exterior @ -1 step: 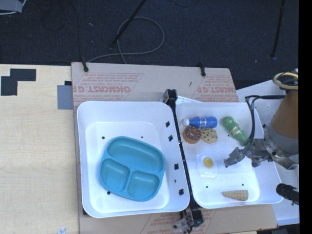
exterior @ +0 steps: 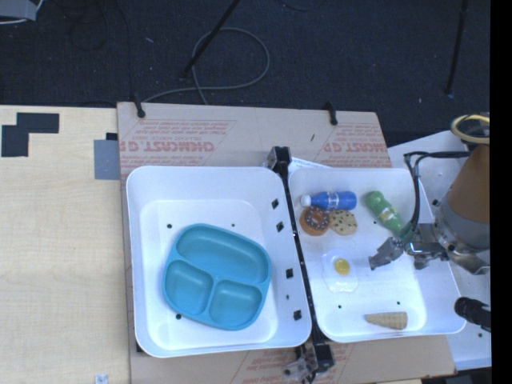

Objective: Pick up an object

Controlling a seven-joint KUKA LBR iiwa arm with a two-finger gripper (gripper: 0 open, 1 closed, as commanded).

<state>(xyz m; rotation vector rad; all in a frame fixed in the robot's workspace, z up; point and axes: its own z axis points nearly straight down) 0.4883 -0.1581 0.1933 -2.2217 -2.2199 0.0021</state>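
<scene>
The right bin [exterior: 436, 314] holds a blue bottle [exterior: 334, 200] lying on its side, a chocolate donut [exterior: 314, 222], a cookie [exterior: 344, 223], a green bottle [exterior: 384, 211], a small yellow piece [exterior: 342, 266] and a tan cone [exterior: 387, 320]. My gripper [exterior: 382, 256] reaches in from the right over this bin's right half. It sits just below the green bottle and to the right of the yellow piece. Nothing shows held in it.
The left bin [exterior: 144, 190] holds a blue divided plate [exterior: 217, 275]. A black divider [exterior: 292, 246] runs between the bins. A cable [exterior: 415, 198] loops above the gripper. Cardboard [exterior: 240, 138] lies behind the bins, and a wooden table [exterior: 56, 262] lies to the left.
</scene>
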